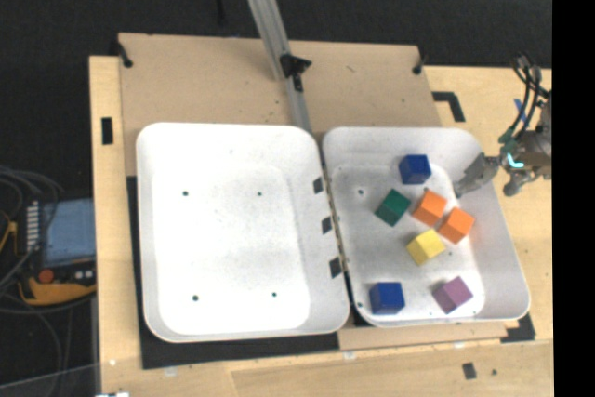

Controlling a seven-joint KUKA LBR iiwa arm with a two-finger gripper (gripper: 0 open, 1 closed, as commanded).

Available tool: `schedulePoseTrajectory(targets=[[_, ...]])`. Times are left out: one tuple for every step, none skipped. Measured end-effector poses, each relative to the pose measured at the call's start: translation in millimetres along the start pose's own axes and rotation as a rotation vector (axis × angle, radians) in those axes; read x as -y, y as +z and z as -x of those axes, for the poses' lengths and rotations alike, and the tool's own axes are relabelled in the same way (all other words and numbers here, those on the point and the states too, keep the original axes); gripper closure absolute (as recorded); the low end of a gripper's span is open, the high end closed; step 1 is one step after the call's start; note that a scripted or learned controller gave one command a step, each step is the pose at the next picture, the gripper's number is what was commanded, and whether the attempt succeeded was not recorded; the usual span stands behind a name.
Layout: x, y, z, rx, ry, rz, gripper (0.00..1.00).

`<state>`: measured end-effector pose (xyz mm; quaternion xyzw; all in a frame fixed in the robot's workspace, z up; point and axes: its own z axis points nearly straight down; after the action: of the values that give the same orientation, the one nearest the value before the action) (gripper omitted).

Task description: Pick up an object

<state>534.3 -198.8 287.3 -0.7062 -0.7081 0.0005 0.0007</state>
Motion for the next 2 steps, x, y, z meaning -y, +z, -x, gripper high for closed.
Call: schedulePoseTrajectory(targets=[[-1, -2, 0, 0.001, 0.0, 0.004, 0.0], [-5, 58, -6, 0.001, 0.003, -0.003, 0.0]])
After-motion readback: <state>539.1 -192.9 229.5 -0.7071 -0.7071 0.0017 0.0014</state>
